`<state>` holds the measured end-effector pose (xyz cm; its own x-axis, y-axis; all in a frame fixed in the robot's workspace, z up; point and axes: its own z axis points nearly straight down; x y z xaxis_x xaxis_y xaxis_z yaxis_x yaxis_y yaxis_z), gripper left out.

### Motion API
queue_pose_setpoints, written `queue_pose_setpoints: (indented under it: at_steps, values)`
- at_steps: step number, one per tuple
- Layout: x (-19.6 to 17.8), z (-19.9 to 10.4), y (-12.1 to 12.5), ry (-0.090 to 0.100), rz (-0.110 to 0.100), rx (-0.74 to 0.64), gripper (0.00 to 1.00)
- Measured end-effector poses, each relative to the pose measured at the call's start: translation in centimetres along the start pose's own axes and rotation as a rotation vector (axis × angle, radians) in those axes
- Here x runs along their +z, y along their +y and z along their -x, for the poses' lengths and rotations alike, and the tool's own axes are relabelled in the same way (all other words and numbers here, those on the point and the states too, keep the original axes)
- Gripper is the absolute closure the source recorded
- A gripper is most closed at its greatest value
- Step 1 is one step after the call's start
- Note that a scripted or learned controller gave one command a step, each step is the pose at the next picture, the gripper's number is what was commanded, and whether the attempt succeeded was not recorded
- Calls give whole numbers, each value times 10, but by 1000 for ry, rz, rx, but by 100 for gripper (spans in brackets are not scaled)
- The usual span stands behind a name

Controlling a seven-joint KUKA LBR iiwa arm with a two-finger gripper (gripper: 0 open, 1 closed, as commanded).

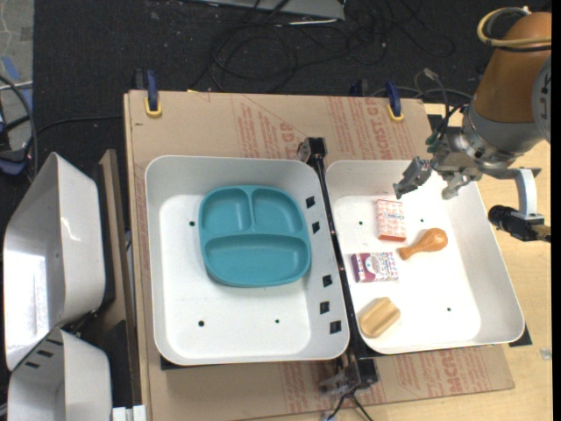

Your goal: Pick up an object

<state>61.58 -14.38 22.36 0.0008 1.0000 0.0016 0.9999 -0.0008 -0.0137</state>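
My gripper point(432, 182) hangs over the far part of the right bin point(498, 261), its two fingers spread apart with nothing between them. Just below and left of it lies a small red and white box point(391, 219). An orange drumstick-shaped toy point(422, 244) lies to the right of that box. A pink and white packet point(375, 267) lies nearer the bin's left wall. A tan bread-like piece point(379, 317) sits near the front of the same bin.
The left bin point(175, 323) holds a teal divided plate point(254, 236). A black divider point(331, 253) runs between the bins. Two white tubs point(44, 261) stand at the bench's left. The arm's grey and orange body point(513, 86) rises at the upper right.
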Motion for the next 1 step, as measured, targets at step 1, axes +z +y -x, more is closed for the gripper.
queue_pose_setpoints:
  at_steps: [1]
  values:
    - [-9, -1, 2, -2, 13, -3, 0]
